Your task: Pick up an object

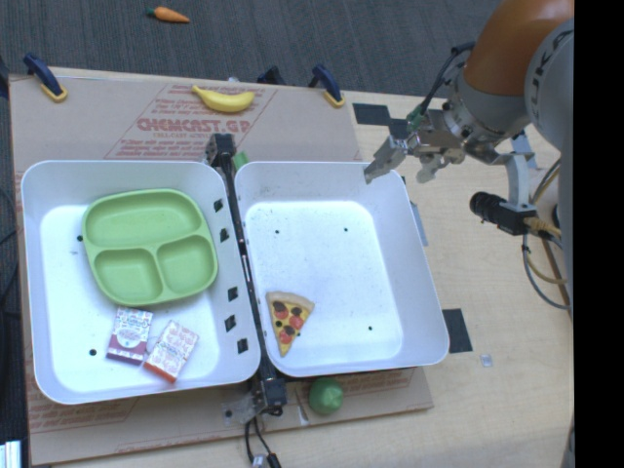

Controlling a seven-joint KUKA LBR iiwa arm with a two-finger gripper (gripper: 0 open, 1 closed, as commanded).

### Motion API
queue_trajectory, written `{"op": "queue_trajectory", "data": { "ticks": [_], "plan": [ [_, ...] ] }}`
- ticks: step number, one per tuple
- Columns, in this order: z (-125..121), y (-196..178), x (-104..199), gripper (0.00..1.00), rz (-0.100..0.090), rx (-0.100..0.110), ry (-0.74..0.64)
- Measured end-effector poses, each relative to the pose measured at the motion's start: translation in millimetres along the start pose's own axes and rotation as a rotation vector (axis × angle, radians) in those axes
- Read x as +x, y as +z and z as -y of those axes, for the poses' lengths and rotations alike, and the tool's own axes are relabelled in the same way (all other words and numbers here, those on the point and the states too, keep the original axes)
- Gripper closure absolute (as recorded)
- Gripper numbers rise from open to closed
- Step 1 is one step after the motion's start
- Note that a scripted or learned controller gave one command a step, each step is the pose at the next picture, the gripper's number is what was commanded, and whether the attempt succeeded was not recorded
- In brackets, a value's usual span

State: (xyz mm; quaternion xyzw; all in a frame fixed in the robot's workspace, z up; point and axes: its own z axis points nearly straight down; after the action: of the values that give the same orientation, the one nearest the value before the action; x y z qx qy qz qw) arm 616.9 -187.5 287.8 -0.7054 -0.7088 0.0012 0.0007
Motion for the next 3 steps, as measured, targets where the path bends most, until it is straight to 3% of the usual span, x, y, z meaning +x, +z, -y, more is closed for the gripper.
{"op": "queue_trajectory", "data": {
  "ticks": [1, 2, 3],
  "plan": [
    [5.5, 145.0, -3.4, 0.00, -0.001, 0.003, -0.001],
    [-31.0, 186.6, -22.6, 0.00, -0.001, 0.000, -0.002],
    [-40.7, 180.8, -22.7, 0.00, -0.002, -0.003, -0.002]
  ]
}}
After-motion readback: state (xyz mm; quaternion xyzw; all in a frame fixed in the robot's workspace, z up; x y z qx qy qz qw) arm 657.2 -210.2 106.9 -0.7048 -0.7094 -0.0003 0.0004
